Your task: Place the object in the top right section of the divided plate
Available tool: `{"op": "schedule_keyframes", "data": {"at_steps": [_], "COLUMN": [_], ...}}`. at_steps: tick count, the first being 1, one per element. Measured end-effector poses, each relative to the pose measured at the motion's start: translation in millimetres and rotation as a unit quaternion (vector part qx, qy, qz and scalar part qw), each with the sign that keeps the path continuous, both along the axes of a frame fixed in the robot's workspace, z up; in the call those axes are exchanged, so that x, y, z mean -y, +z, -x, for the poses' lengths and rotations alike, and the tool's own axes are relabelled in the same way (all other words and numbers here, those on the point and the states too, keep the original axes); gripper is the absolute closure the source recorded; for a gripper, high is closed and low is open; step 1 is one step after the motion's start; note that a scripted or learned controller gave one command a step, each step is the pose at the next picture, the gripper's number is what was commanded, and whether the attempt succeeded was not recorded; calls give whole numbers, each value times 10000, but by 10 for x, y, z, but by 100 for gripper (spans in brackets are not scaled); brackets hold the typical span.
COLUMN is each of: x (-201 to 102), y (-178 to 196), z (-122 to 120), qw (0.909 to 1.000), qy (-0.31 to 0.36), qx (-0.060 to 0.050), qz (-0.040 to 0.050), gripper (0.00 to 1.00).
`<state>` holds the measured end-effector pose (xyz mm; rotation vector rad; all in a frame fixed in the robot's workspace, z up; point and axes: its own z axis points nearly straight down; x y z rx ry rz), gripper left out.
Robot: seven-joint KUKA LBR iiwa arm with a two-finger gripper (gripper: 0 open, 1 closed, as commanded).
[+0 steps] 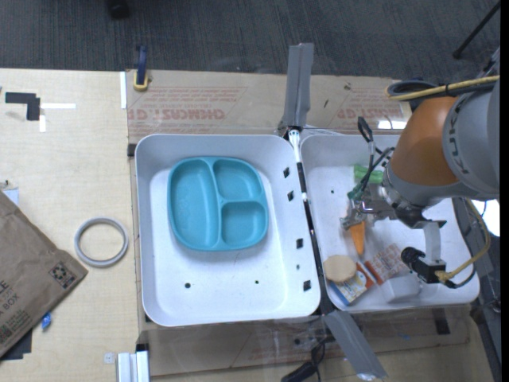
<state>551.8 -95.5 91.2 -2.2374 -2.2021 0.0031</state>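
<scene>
You see the gripper (355, 216) right of the divided plate (218, 204), over an orange object (358, 237). Its grasp state cannot be determined.

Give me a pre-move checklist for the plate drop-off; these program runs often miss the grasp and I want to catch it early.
1. Divided plate sits flat in the left bin: ok.
2. Top right section of the plate free to receive: ok.
3. Gripper is over the right bin, above the orange object: ok.
4. Object seated between the jaws: cannot tell.
5. Object lifted off the bin floor: cannot tell.
6. Nearby clutter, the round tan piece, lies apart from the gripper: ok.
</scene>
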Motion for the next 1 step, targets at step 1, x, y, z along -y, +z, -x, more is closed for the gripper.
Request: {"op": "schedule_keyframes", "data": {"at_steps": [1], "x": [-735], "y": [999], "z": [-314], "qw": [9997], "qy": [225], "qx": [6], "qz": [6], "gripper": [100]}}
